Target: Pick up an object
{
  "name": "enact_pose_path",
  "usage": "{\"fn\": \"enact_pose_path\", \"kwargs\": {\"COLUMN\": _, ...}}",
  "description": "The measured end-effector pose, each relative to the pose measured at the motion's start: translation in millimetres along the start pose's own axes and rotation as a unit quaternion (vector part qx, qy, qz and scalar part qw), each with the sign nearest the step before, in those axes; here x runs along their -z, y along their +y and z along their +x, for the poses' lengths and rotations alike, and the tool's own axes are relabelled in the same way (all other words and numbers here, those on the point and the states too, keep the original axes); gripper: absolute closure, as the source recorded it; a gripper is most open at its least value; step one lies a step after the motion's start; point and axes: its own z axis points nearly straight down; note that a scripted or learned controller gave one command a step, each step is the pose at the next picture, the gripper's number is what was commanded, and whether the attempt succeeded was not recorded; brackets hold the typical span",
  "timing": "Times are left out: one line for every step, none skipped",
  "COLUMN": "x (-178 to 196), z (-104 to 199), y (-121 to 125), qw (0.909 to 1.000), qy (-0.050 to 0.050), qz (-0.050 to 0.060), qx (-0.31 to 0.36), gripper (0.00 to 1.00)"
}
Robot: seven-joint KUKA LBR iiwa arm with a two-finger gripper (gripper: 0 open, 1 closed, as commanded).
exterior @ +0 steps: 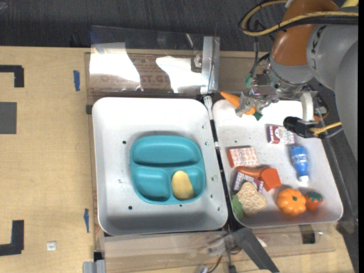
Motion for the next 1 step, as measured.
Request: {"fn": "enact_pose_path", "kwargs": {"x": -20.8, "z": -50.9, "y": -10.5, "qw": 1.0, "qy": -0.002, "qz": -0.003, "qx": -0.006, "gripper": 1.0}}
